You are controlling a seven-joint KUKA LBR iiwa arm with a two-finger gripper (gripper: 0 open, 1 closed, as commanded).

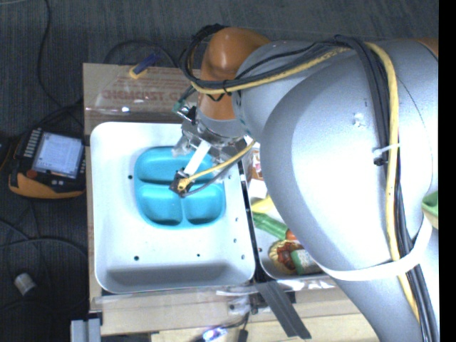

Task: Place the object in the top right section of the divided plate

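The end effector [182, 182] hangs over the middle of the blue divided plate [160, 191], which lies in the left bin [114, 212]; whether it is open or closed cannot be told. A small yellowish object [184, 186] shows at its tip (grip unconfirmed). Judged light and small, best pinched across its middle.

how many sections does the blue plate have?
3 visible on the divided plate: one wide across the top, two smaller side by side below, left and right. The pincer hangs over the middle where they meet, so part of the dividers is covered.
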